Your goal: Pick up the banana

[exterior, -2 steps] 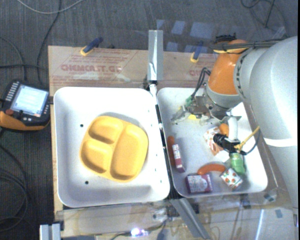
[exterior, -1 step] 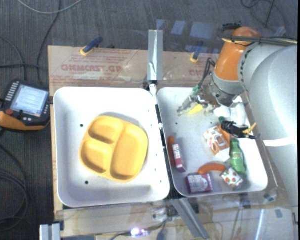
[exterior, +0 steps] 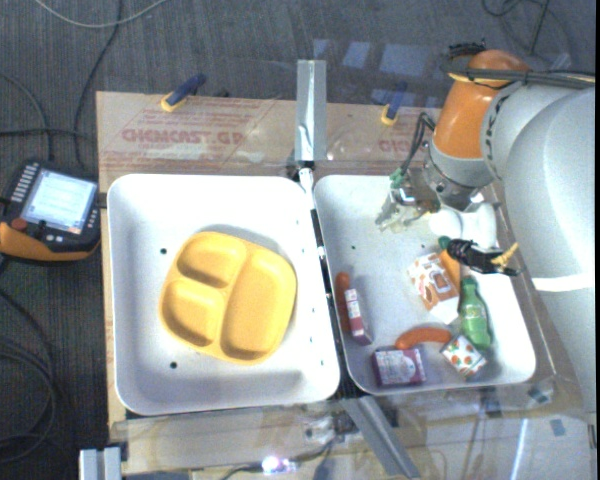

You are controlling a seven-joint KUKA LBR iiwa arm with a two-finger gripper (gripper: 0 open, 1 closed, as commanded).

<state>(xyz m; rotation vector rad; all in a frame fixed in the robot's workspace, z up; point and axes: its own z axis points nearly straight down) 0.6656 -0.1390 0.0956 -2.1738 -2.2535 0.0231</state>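
Because I cannot tell a banana among the green bottle (exterior: 472, 313), purple box (exterior: 400, 366) and snack packet (exterior: 432, 278) toward 5 o'clock in the right bin (exterior: 375, 253), it may lie under the arm (exterior: 545, 168); the gripper (exterior: 404, 208), fingers parted and empty at 12 o'clock, should find it first, then close across its middle

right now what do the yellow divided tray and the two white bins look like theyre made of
The yellow divided tray is probably moulded plastic, smooth with a soft sheen; its compartments flow into each other with rounded, one-piece edges. The left shallow white bin and the right shallow white bin look like thin formed plastic, smooth and slightly glossy, judging by their rounded corners and raised rims, though coated metal cannot be ruled out.
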